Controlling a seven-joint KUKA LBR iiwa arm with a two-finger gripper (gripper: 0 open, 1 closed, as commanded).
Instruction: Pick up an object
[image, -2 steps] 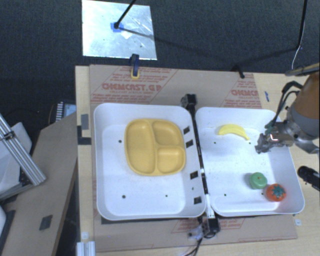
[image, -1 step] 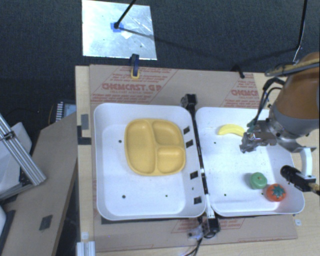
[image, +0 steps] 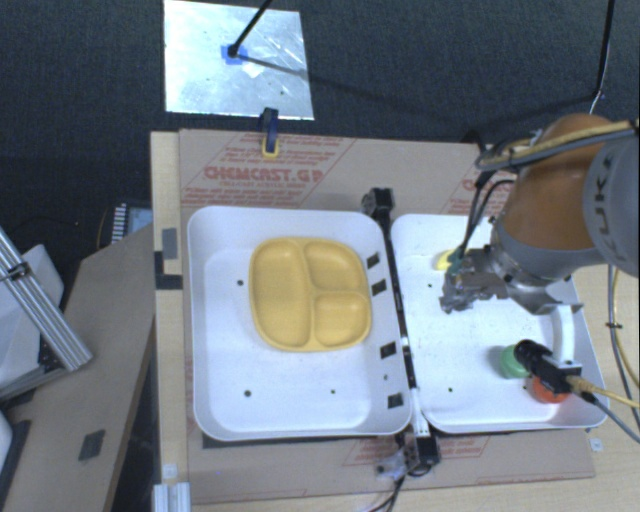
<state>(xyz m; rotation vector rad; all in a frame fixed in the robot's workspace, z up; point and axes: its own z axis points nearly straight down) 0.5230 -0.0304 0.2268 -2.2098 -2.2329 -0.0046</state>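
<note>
My gripper (image: 458, 296) hangs low over the upper left part of the right bin (image: 470, 400). A small yellow object (image: 442, 262) lies just beside it, toward the bin's back, partly hidden by the wrist. A green object (image: 509, 363) sits near the right bin's front right, with an orange object (image: 545, 392) next to it at the front edge. The grey arm with its orange band (image: 560, 190) reaches in from the right and covers the bin's back right corner.
The left bin (image: 225, 400) holds a yellow divided plate (image: 308, 293) near its middle. A black divider strip (image: 393, 300) runs between the two bins. A shiny metal sheet (image: 238, 60) lies beyond the bench at the back.
</note>
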